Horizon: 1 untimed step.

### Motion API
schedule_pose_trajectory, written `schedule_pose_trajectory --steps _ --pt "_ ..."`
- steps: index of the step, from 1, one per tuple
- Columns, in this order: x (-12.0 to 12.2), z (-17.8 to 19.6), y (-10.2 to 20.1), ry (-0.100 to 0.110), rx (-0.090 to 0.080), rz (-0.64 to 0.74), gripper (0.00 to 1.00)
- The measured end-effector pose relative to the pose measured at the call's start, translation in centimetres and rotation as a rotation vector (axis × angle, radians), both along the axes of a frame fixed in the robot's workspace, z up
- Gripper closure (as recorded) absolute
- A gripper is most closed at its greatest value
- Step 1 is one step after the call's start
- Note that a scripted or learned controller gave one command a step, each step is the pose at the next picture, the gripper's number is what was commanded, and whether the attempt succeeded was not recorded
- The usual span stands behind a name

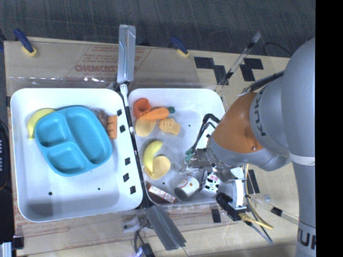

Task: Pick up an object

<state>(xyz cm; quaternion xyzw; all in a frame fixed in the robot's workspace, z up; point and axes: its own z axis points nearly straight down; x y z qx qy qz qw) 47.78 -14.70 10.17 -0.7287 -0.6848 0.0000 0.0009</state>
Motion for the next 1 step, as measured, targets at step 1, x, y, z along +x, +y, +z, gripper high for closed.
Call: schedule_pose_trajectory --steps 1 --pt "-0.01 -0.01 0.01 0.0 0.0 0.001 0.0"
